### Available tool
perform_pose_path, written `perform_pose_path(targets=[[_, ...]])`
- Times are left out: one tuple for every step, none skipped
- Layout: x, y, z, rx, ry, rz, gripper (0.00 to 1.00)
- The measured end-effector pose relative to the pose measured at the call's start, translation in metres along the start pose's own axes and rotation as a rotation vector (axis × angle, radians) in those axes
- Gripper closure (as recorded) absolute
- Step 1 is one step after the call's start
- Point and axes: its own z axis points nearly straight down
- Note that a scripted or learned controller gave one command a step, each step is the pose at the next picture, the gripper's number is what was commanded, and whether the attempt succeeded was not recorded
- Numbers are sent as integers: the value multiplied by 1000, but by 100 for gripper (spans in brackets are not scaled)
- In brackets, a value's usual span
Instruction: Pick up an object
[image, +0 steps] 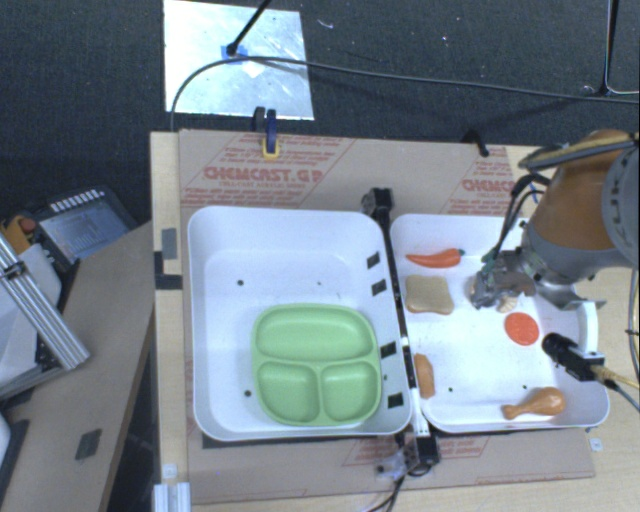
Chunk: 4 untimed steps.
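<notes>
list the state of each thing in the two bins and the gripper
green divided tray: flat in left bin, upright
orange pepper: lying in right bin
toast slice: lying flat
red disc: lying flat
chicken drumstick: on its side
gripper: low in right bin near the toast slice

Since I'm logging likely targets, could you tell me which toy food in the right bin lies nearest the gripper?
The red tomato slice, just below the gripper; the toast, carrot and drumstick lie farther off.

Divided tray (318, 362) in left bin (215, 250); toast (429, 294), drumstick (535, 403) in right bin (470, 410).
</notes>
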Motion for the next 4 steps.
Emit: perform_pose_path(targets=[[0, 4, -44, 1, 0, -1, 100], [-1, 6, -98, 0, 0, -1, 100], [44, 13, -99, 5, 3, -6, 100], [88, 24, -95, 5, 3, -6, 100]])
